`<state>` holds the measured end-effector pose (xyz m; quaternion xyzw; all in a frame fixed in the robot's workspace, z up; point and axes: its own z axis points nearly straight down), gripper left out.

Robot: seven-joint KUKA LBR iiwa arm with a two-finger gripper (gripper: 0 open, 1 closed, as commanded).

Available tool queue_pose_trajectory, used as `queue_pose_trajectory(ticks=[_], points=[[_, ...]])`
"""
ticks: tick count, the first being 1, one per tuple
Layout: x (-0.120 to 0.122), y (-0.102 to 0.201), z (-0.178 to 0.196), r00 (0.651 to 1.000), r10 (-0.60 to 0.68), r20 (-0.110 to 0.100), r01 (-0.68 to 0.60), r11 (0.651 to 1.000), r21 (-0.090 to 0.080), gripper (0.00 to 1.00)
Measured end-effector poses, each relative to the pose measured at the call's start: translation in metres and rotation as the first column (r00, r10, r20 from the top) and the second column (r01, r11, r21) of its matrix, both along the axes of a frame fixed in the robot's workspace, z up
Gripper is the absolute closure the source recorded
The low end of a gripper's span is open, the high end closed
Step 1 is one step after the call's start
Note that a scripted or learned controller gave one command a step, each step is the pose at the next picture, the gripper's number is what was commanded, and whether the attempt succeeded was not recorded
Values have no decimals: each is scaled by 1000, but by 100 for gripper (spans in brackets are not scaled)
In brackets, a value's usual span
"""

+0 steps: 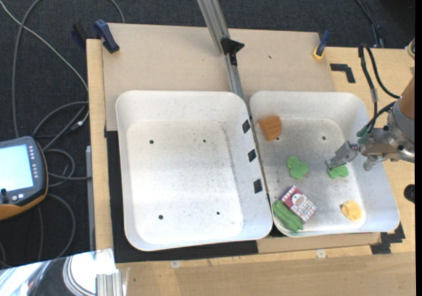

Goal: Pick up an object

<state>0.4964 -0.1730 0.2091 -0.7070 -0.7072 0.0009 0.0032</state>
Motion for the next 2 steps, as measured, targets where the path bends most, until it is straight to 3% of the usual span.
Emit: queue_pose_trajectory(ticks=[2], points=[[11,0,-115,1000,0,-2,0,1000,1,0]])
